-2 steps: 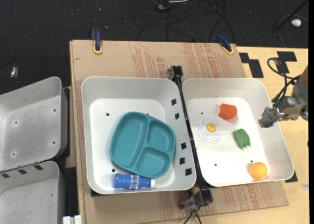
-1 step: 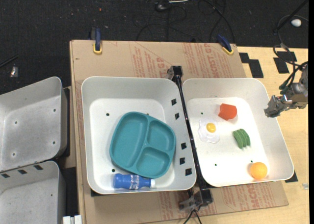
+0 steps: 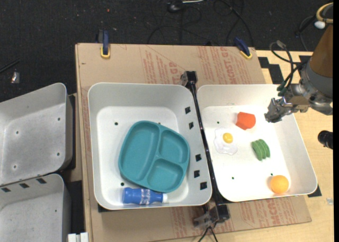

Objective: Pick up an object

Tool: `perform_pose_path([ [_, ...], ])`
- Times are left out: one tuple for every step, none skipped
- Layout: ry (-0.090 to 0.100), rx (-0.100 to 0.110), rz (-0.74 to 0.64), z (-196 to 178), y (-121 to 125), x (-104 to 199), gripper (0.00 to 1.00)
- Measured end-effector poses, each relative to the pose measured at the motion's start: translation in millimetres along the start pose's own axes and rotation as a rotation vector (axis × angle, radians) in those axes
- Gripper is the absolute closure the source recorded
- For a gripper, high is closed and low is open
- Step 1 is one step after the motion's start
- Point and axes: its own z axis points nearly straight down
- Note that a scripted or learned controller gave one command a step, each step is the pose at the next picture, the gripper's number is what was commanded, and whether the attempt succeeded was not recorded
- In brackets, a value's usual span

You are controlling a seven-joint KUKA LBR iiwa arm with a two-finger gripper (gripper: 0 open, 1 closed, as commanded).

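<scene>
Camera view: gripper (image 3: 275, 111) hovers beside the red block (image 3: 246, 121), finger state unreadable; a descent here could clip the bin wall (image 3: 294, 121).

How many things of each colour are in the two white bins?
Teal: 1, divided plate
Blue: 1, bottle
Red-orange: 1, block
White with yellow: 1, toy fried egg
Green: 1, toy vegetable
Orange: 1, ball
Total: 6
</scene>
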Motion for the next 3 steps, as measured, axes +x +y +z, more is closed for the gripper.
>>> perform_pose_path([
  [0.0, 0.002, 0.0, 12, 14, 62, 1.0],
  [0.0, 0.001, 0.001, 13, 23, 106, 1.0],
  [0.0, 0.004, 0.001, 27, 26, 155, 1.0],
])
